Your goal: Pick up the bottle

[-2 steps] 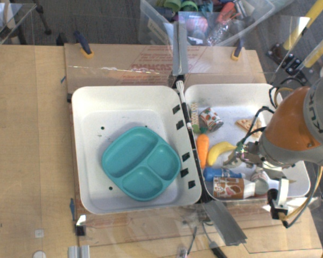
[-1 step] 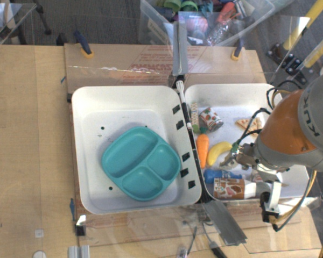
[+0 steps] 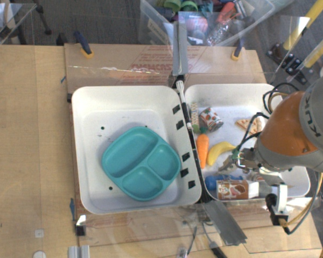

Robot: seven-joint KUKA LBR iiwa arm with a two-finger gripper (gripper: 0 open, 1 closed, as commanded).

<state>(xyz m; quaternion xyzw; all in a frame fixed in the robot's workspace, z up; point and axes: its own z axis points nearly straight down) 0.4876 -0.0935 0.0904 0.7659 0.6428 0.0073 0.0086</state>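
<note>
One bottle lies on its side along the near wall of the right bin, its long axis running from nine o'clock to three o'clock, cap end toward nine. The gripper hangs just above it, so the bottle sits at about six o'clock from the gripper, close below. Whether the gripper is apart or together cannot be told.

light: bright, even | shadows: soft | glare: white bins | focus: slightly soft

Bottle w/ brown label, on side, right bin's near edge
</note>
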